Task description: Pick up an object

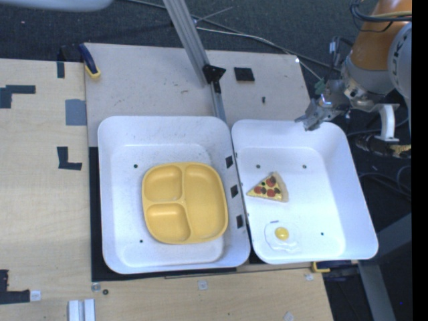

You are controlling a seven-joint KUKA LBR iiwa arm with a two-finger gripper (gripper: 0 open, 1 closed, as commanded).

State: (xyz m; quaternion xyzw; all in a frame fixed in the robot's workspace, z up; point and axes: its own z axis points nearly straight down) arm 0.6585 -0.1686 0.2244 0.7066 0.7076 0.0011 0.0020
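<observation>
A toy pizza slice (pixel 269 188) lies near the middle of the right bin (pixel 334 179). A toy fried egg (pixel 281 236) rests closer to that bin's front edge. A yellow divided plate (pixel 184 202) sits in the left bin (pixel 120 179). My gripper (pixel 313 121) hangs over the far rim of the right bin, well above and behind the pizza slice, with nothing seen in it.
A slanted metal post (pixel 190 35) rises from behind the seam between the bins. A blue and yellow clamp (pixel 88 60) sits at the bench's far left corner. Cables (pixel 381 142) trail to the right of the right bin.
</observation>
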